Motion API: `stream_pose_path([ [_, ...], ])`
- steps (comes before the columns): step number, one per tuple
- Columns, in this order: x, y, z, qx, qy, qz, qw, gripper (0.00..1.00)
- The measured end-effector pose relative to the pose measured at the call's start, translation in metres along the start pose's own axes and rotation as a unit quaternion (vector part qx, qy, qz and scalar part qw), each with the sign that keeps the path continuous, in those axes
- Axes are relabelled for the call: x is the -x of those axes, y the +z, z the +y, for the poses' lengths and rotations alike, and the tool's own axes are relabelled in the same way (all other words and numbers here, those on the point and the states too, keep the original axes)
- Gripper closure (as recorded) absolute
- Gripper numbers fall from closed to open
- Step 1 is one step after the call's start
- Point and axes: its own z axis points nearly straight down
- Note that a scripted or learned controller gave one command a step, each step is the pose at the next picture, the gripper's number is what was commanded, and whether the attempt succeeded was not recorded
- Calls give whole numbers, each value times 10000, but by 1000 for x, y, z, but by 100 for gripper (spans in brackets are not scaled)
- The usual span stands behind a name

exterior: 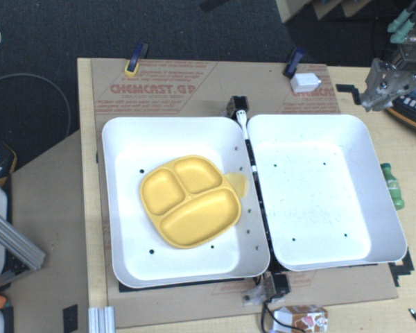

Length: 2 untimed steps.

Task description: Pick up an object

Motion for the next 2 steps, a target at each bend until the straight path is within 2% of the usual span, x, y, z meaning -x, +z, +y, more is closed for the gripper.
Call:
stream_pose_path([
  [1,-3,126,-2,-84,17,3,10000,100],
  [2,-115,158,-2,-59,-47,11,10000,100],
])
